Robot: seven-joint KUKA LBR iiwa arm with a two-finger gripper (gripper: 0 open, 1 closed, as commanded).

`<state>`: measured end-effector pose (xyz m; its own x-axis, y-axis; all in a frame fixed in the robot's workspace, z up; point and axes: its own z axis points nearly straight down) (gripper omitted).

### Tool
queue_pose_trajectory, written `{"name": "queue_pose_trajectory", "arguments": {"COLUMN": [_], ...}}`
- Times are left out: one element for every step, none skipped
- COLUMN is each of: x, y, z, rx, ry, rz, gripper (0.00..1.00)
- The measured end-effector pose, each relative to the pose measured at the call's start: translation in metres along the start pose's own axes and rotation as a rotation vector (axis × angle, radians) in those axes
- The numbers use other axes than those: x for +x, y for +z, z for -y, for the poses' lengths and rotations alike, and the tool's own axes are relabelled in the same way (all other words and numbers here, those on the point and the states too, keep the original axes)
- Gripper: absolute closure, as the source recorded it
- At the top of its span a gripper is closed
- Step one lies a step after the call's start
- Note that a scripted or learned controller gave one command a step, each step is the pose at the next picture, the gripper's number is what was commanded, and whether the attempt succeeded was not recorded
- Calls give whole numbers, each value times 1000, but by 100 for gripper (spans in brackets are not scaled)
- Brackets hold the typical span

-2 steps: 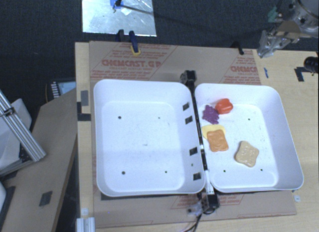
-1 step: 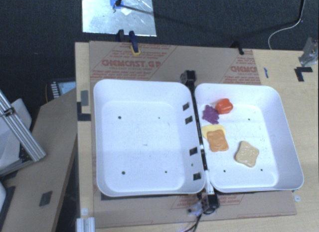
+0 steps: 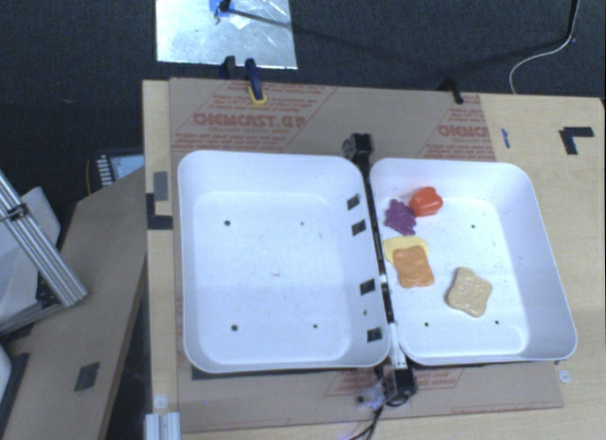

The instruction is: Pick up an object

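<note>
Red mirrored lettering, seemingly "CHEMCAST GP", stands on the brown board (image 3: 248,118) under the bins.

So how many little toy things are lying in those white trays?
5, all in the right bin: a red piece, a purple one, a yellow one partly under an orange one, and a tan one.

This looks like a robotics lab or test bench rather than a home. Two shallow white bins (image 3: 275,268) sit side by side on a brown printed cardboard sheet (image 3: 284,112) laid over a plain wooden bench (image 3: 568,126). An aluminium extrusion frame (image 3: 33,239) stands at the left, loose cables (image 3: 559,31) run across dark carpet (image 3: 76,50), and a shiny metal plate (image 3: 225,12) lies on the floor behind.
</note>
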<state>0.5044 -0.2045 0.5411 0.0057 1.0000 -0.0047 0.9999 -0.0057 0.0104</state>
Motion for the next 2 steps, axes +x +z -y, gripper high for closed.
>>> {"name": "queue_pose_trajectory", "arguments": {"x": [53,92], "y": [100,0], "z": [-1,-25], "rx": [16,-4], "ry": [-13,-15], "rz": [-8,-3], "gripper": [100,100]}}
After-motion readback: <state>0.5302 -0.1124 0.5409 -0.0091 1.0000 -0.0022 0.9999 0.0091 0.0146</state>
